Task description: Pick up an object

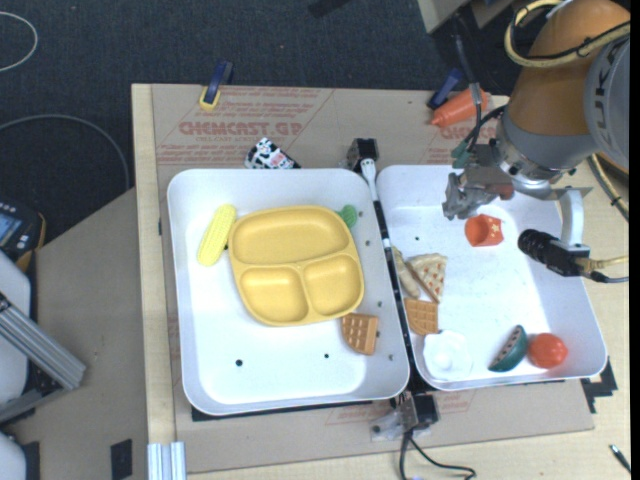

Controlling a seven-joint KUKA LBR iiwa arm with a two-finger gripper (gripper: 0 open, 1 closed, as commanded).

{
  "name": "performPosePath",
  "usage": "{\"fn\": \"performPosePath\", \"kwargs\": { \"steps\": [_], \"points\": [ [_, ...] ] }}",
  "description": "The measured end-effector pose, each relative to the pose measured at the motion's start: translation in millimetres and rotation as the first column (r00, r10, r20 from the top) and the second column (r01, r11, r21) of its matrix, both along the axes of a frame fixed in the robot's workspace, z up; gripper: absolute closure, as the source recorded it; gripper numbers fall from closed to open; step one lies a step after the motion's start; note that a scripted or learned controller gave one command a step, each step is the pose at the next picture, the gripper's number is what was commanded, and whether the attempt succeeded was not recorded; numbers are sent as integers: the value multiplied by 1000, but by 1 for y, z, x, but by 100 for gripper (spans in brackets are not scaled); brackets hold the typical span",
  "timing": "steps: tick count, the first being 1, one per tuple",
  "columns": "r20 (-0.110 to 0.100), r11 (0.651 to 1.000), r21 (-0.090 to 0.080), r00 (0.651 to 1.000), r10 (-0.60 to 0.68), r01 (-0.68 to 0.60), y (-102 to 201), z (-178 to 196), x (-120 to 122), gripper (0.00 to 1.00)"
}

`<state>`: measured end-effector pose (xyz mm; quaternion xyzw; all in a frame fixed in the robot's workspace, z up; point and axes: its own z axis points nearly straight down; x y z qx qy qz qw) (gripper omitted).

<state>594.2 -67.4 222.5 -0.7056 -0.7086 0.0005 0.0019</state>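
My gripper (466, 201) hangs over the back part of the right bin (575, 308), pointing down. A small red object (485, 230) lies on the bin floor just to the gripper's front right, very close to it. Nothing shows held in the gripper. Further forward in the same bin lie a toast triangle (425, 272), a waffle piece (421, 316), a white round piece (446, 353), a watermelon slice (508, 350) and a red tomato (547, 349).
The left bin (190, 298) holds a yellow divided plate (297, 263), a corn cob (215, 234), a small green piece (348, 214) and a waffle (361, 333). A black part (548, 247) of the arm juts over the right bin. Clamps sit along the bench's back edge.
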Motion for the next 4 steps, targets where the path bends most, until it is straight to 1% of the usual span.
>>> {"fn": "performPosePath", "kwargs": {
  "steps": [1, 2, 4],
  "points": [
    [7, 1000, 0, 1000, 3, -3, 55, 12, 3, 100],
    [6, 1000, -1, 1000, 2, -2, 100, 11, 5, 100],
    [-1, 1000, -2, 1000, -3, 3, 118, -7, 2, 100]
  ]
}}
